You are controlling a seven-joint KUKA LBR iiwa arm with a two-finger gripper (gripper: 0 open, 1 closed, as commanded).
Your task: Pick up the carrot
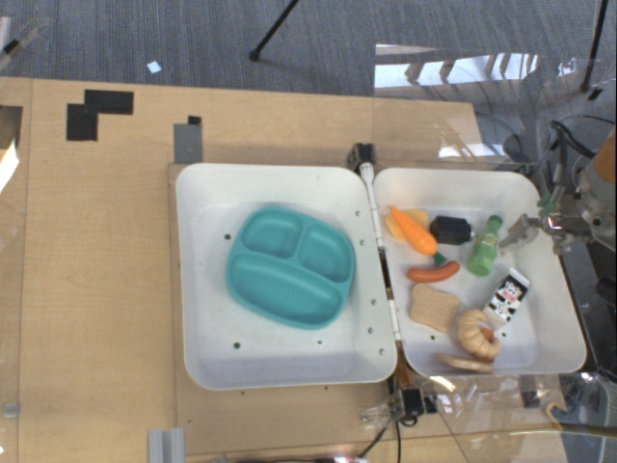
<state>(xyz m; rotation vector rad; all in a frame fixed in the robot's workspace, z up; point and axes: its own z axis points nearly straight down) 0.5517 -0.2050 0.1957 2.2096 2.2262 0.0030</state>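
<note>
Gripper [528, 228] sits at the right edge of the right bin [569, 340], just over its far-right rim; metal fingers point left toward the bin contents; whether they are parted or closed cannot be told at this size; nothing is seen between them; arm body enters from the right, orange band partly visible at the frame edge.

Nearest item to the gripper: green bottle [485, 244], just left of it, lying tilted; next left, a black block [450, 229]; beyond that the carrot [412, 231], orange, lying at a slant in the far-left part of the right bin, close to the divider between the bins; a yellow piece [415, 216] peeks out behind it; a green bit at its near-right end, possibly its top.

Nearer in the same bin: red sausage [434, 272], bread slice [434, 308], croissant [477, 333], a black-and-white patterned carton [506, 298]; print on the carton is too small to read; no other legible labels or brand marks.

Left bin [198, 258] holds a teal divided plate [290, 266], three compartments, centred.

Progress, judged: carrot rests in the bin, not lifted; gripper well apart from it with bottle and black block between; approach, descent, grasp and lift all remain.
</note>
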